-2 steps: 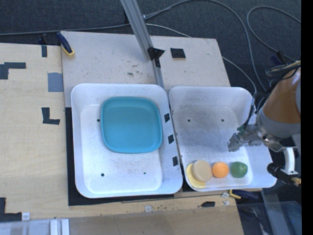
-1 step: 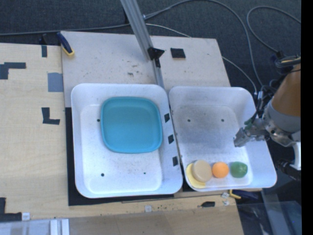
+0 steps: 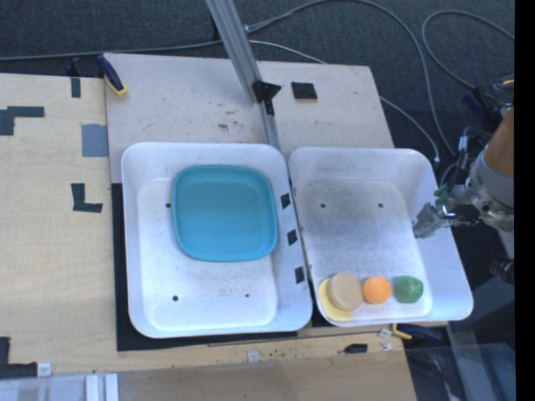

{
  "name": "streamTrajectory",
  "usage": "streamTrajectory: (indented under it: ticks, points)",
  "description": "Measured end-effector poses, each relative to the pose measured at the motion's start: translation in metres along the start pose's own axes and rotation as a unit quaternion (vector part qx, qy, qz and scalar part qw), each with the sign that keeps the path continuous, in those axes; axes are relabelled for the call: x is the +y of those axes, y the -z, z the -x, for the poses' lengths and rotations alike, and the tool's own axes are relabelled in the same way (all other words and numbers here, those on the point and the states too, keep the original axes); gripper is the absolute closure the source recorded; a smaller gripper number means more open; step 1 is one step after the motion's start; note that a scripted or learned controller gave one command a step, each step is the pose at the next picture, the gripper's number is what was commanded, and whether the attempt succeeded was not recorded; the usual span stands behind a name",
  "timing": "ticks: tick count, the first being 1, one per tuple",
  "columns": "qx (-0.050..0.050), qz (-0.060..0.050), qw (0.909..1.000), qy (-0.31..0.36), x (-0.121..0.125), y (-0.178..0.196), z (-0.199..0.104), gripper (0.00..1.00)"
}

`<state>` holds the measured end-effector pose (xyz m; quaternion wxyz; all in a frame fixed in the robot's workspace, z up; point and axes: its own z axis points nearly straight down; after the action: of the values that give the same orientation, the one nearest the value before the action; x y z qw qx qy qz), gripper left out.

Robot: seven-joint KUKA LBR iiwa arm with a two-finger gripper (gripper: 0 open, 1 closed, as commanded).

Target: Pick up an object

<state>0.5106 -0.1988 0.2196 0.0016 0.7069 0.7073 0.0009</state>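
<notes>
At the far left, the wooden counter (image 3: 50,224) carries patches of dark tape. Next comes the left bin (image 3: 142,307), holding a square teal plate (image 3: 224,212) that lies flat in its upper half. A slanted metal rail (image 3: 242,53) runs down toward the seam between the two bins.

The right bin (image 3: 351,207) is bare across its scuffed middle. Along its near edge sit the candidates for picking, in a row: a tan round block (image 3: 343,291) resting on a yellow disc (image 3: 328,307), an orange ball (image 3: 376,290) just beside it, and a green ball (image 3: 408,288) just beside that.

At the right rim of this bin hovers the gripper (image 3: 433,217), well above and apart from the row. Whether its jaws are spread or pressed together I cannot tell; nothing is seen between them.

By my judgement the task is at the approach step, with no pick made. The next move calls for carrying the gripper toward the near edge, centring over one item, perhaps the green ball as the closest, and descending without nudging its neighbour or the bin wall.
</notes>
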Motion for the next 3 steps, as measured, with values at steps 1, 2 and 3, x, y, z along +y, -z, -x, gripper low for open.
streamTrajectory:
  ticks: [1, 2, 3]
  points:
    - [0.001, -0.002, 1.0000, 0.002, 0.018, 0.006, -0.048, 1.00]
    - [0.001, -0.002, 1.0000, 0.002, 0.032, -0.002, -0.097, 1.00]
    - [0.001, -0.002, 1.0000, 0.002, 0.032, -0.003, -0.155, 1.00]
